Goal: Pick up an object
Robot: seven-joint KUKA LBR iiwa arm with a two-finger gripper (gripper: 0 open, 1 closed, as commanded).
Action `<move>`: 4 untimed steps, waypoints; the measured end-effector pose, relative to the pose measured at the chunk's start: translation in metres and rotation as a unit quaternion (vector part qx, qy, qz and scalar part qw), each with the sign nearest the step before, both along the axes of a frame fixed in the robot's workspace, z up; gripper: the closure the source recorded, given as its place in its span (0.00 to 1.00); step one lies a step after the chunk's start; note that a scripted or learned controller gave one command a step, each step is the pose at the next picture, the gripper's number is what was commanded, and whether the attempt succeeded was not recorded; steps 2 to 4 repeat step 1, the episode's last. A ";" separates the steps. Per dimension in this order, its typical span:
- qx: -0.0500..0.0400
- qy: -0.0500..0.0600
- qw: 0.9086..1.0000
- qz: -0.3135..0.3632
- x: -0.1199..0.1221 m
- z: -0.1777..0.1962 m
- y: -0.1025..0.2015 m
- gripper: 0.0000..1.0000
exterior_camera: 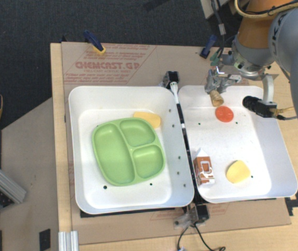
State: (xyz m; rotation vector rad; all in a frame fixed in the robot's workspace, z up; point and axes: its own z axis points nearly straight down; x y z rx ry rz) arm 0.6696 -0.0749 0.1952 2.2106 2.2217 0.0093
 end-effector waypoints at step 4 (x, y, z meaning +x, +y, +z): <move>0.002 0.005 1.000 0.000 -0.003 -0.004 0.056 1.00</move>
